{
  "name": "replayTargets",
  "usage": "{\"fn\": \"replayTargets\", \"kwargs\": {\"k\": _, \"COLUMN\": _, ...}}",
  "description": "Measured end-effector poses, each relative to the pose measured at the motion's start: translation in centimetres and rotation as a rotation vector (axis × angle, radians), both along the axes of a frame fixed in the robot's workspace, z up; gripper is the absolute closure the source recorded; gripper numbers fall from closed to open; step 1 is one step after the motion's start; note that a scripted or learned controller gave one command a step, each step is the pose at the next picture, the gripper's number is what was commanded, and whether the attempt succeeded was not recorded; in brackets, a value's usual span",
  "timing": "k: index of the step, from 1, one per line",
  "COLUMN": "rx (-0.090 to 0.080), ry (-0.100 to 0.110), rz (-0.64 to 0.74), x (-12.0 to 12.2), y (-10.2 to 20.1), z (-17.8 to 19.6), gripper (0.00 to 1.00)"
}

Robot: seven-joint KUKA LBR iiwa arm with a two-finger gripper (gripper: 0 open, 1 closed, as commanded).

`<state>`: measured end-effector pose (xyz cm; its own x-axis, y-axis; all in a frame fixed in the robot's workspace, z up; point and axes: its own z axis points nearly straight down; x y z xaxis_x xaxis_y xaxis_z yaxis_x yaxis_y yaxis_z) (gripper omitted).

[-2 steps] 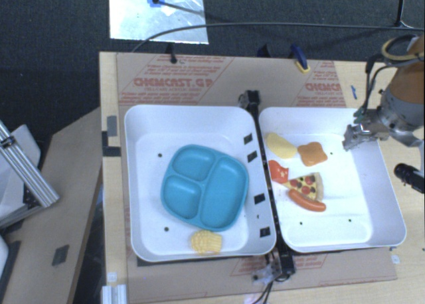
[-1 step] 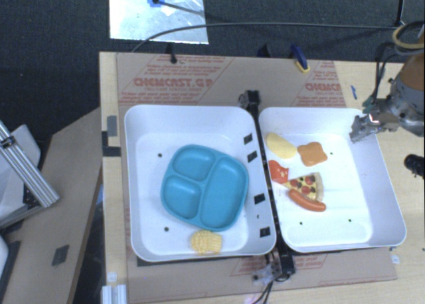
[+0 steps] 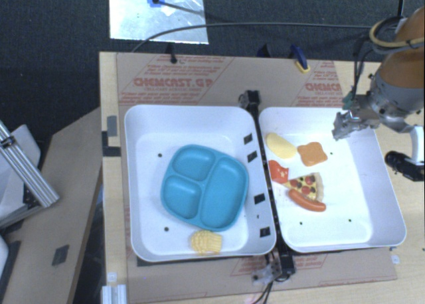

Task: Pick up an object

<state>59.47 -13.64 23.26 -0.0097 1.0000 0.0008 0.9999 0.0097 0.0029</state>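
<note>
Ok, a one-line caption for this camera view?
Claw above right bin's far edge; toy food inside; blue plate and corn in left bin.

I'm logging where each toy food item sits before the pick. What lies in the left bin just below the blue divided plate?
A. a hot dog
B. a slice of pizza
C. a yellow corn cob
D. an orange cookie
C: the yellow corn cob lies in the left bin beside the near edge of the blue plate, while the pizza slice sits in the right bin.
</note>
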Motion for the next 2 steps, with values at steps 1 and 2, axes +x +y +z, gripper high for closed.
{"fn": "replayTargets", "kwargs": {"k": 1, "rx": 0.0, "ry": 0.0, "rz": 0.0, "x": 1.0, "y": 4.8, "z": 0.4, "gripper": 1.0}}
{"fn": "replayTargets", "kwargs": {"k": 2, "rx": 0.001, "ry": 0.001, "rz": 0.001, "x": 1.2, "y": 10.3, "z": -0.8, "gripper": 1.0}}
